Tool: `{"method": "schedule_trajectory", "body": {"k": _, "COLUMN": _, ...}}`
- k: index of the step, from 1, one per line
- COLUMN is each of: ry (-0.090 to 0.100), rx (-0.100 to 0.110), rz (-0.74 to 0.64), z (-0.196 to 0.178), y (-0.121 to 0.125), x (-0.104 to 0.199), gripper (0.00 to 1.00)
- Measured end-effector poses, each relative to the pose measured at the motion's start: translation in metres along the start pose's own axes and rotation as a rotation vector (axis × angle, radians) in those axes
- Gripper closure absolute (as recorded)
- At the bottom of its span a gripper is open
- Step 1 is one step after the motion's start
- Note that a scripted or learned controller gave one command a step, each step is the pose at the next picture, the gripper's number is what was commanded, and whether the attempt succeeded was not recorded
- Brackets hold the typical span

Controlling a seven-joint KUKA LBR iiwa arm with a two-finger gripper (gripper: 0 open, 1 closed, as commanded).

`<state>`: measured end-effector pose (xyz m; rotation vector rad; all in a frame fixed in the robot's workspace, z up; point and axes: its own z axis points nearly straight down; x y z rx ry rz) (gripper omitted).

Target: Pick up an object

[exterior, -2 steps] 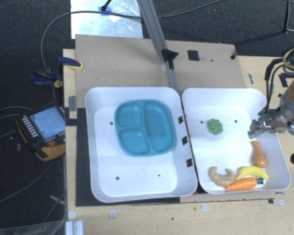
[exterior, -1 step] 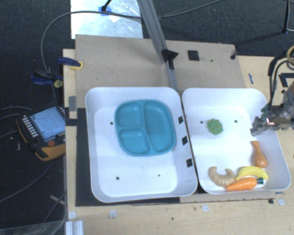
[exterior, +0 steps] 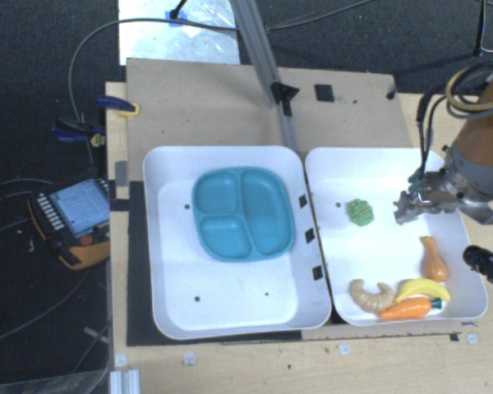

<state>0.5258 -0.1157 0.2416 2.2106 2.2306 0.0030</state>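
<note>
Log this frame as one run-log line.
gripper above right bin | nothing seen held | broccoli to its left | carrot, banana near front edge

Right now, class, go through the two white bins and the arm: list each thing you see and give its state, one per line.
Blue three-compartment plastic plate: flat in the left white bin, nothing on it.
Green broccoli floret: alone in the right white bin.
Orange-brown toy drumstick: lying free.
Yellow banana: resting against the orange carrot.
Tan ginger-shaped piece: beside the carrot.
Gripper: above the right bin, holding nothing visible.
</note>
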Motion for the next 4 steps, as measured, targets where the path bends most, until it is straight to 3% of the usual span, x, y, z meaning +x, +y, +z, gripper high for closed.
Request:
{"method": "schedule_trajectory", "body": {"k": 1, "ry": 0.0, "rx": 0.0, "rz": -0.001, "z": 0.01, "y": 0.017, "x": 0.049, "gripper": 1.0}}
{"method": "schedule_trajectory", "body": {"k": 3, "ry": 0.001, "rx": 0.001, "rz": -0.002, "z": 0.022, "y": 0.027, "x": 0.162, "gripper": 1.0}}
{"method": "schedule_trajectory", "body": {"k": 4, "ry": 0.002, "rx": -0.002, "rz": -0.002, "z": 0.016, "y": 0.047, "x": 0.214, "gripper": 1.0}}
